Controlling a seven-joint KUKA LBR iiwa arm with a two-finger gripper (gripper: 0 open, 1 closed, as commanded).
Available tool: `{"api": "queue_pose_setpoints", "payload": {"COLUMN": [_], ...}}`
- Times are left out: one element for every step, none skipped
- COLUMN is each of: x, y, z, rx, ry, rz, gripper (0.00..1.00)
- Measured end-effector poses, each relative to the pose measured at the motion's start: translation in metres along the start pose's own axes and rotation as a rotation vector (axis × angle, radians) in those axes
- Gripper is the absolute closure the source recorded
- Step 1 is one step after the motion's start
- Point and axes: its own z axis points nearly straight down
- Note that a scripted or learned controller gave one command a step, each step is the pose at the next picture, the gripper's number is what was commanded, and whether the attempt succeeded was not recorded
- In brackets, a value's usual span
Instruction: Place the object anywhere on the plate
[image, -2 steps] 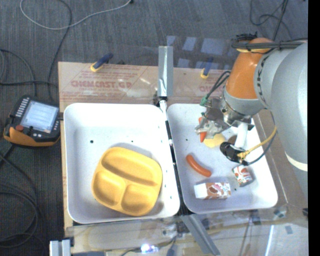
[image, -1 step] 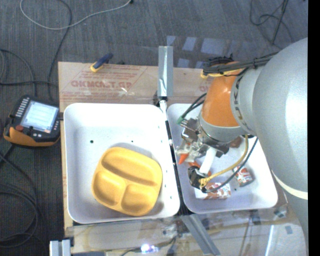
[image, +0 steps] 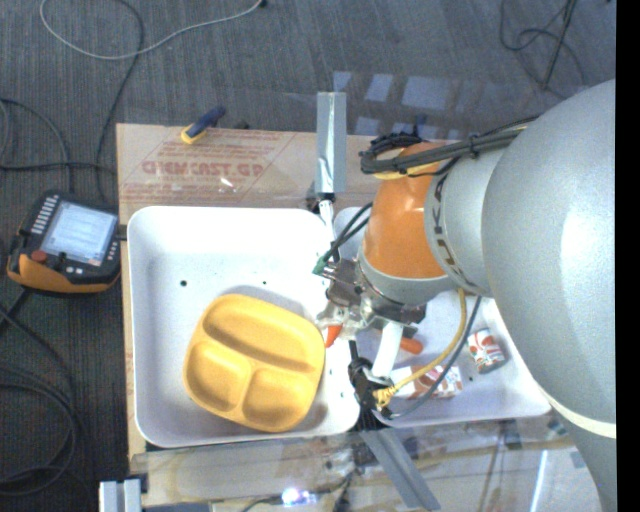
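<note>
The orange object (image: 410, 345) shows as a small sliver in the right bin (image: 505, 392), just right of the middle of the frame, tucked against the underside of the arm's wrist. Most of it is hidden by the arm, so I cannot name it more closely. A second reddish-orange scrap sits just left of it, over the wall between the two bins, and I cannot tell whether it belongs to the same thing.

The gripper (image: 350, 325) hangs over that dividing wall, below the orange band (image: 400, 235). The wrist and its cables cover it from above, and I cannot tell whether it is open or closed, or whether it has anything in it.

The yellow divided plate (image: 255, 362) lies in the left bin (image: 150, 300), toward the bin's lower right corner. Its right edge is close to the gripper, and nothing rests on it.

Two small red-and-white packets (image: 486, 348) lie in the right bin, lower right of the wrist.

A teach pendant (image: 65, 245) rests on the carpet at the left edge of the frame. A cardboard sheet (image: 200, 165) lies above the left bin, with a yellow-and-blue tool (image: 203, 123) at its upper edge.
</note>
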Motion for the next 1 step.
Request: {"api": "queue_pose_setpoints", "payload": {"x": [0.0000], "y": [0.0000], "z": [0.0000], "rx": [0.000], "ry": [0.000], "rz": [0.000], "gripper": [0.00]}}
